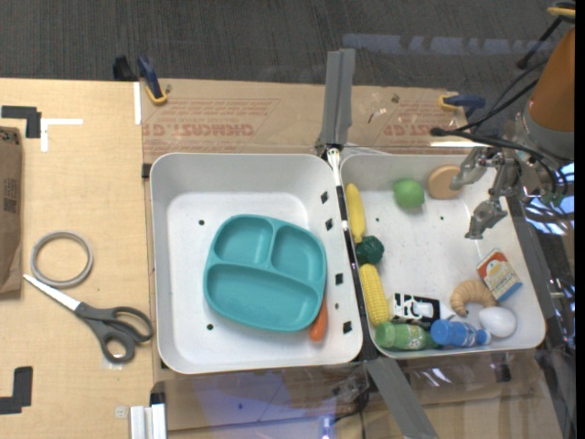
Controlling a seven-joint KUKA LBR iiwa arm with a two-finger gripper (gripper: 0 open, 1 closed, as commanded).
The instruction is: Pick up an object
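Two shallow bins sit side by side, and everything worth picking lies in the right bin, which serves as the anchor here. The gripper hangs over that bin's upper right part, its fingers apart and nothing between them. Closest candidates are the green ball to its left and a tan round piece against the bin's far wall; a small carton lies below the gripper near the right wall. The likeliest failure is a closure on bare floor, since the patch directly under the fingers looks vacant; the ball could also roll away if touched off-centre. The bin's near edge is crowded: a croissant, a white egg, a blue bottle and a green bottle touch or nearly touch, so a descent there risks pinching two things or jamming a finger on one. Along the bin's left wall lie a yellow corn cob, a dark green piece and a yellow banana-like piece; that wall would obstruct a finger. Left of this bin, the other holds a teal divided plate with a carrot beside it.
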